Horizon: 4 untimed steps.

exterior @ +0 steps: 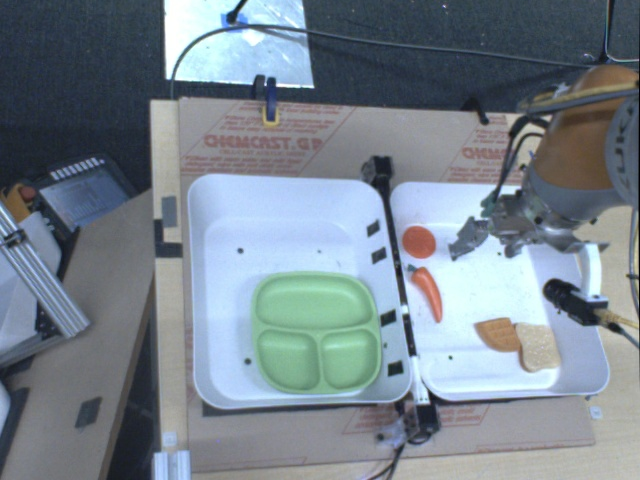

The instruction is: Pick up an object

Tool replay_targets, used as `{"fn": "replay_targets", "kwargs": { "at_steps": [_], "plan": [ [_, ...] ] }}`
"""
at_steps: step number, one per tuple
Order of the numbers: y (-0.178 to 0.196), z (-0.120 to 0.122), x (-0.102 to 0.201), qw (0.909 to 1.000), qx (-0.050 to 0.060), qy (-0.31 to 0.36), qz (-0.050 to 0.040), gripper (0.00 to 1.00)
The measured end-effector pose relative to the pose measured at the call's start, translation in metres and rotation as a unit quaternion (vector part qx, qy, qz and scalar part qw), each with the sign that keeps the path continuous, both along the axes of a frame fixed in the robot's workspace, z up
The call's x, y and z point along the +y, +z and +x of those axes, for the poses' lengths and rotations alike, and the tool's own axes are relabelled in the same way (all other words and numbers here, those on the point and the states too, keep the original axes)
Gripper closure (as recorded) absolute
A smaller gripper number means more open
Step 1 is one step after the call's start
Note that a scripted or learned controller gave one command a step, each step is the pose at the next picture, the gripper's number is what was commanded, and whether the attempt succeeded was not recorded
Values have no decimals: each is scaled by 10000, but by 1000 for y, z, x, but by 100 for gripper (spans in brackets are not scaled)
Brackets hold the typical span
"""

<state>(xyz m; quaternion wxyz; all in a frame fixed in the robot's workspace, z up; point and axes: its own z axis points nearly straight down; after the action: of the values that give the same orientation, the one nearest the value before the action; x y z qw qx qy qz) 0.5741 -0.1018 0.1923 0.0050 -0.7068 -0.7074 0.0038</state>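
Observation:
In the right bin (560,383) lie a round orange piece (419,240), a red-orange chili pepper (428,293), a brown toast slice (496,334) and a pale bread slice (538,347) touching it. My gripper (488,245) hangs over the bin's upper middle, to the right of the round orange piece and apart from it. It is open, its two fingers spread with nothing between them. The toast and bread lie well below it, near the bin's front right corner.
The left bin (215,268) holds a green divided plate (317,331) in its lower half. A black divider strip (392,268) runs between the bins. A black part on the arm (570,301) juts over the right bin's right side. Cables cross behind the bench.

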Motion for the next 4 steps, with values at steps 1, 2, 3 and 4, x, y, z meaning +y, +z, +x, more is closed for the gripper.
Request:
{"fn": "replay_targets", "kwargs": {
  "at_steps": [1, 2, 3, 4],
  "plan": [
    [7, 3, 0, 10000, -68, 12, -8, 0],
    [-54, 8, 3, 10000, -50, 5, -4, 0],
    [-99, 12, 0, 9999, -131, -11, -35, 0],
    [-92, 10, 2, 10000, -89, 1, -15, 100]
  ]
}}
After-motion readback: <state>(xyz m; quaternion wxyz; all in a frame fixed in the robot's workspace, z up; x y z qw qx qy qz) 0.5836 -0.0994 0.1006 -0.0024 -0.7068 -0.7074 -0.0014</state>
